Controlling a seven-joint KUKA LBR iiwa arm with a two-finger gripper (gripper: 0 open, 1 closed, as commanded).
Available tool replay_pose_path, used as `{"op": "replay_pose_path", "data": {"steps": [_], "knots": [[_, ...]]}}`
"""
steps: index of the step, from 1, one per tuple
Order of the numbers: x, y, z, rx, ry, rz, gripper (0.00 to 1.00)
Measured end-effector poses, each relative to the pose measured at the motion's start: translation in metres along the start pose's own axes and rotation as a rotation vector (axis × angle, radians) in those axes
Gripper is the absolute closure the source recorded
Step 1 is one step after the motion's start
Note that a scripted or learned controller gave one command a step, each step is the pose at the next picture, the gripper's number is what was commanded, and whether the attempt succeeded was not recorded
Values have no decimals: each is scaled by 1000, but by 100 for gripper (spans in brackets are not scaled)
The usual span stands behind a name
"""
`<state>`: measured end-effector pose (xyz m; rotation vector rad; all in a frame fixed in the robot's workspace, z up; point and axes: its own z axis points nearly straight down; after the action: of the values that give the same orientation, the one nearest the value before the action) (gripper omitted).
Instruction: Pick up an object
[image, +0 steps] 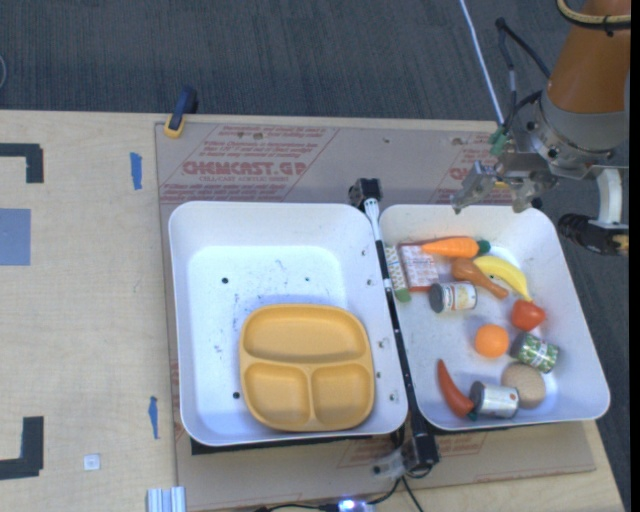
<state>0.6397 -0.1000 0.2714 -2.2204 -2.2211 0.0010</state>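
Gripper (495, 190) fingers spread, grasping nothing, above right bin (585, 345) far rim. Carrot (450, 247) nearest, toward 7 o'clock, long axis 3-to-9.

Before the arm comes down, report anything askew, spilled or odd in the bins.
Nothing looks spilled or damaged. The small jar and the silver can lie on their sides in the right bin. The yellow tray sits slightly askew in the left bin.
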Motion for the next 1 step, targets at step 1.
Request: {"op": "replay_pose_path", "data": {"steps": [1], "knots": [[-11,-31,120,0,0,1,0]]}}
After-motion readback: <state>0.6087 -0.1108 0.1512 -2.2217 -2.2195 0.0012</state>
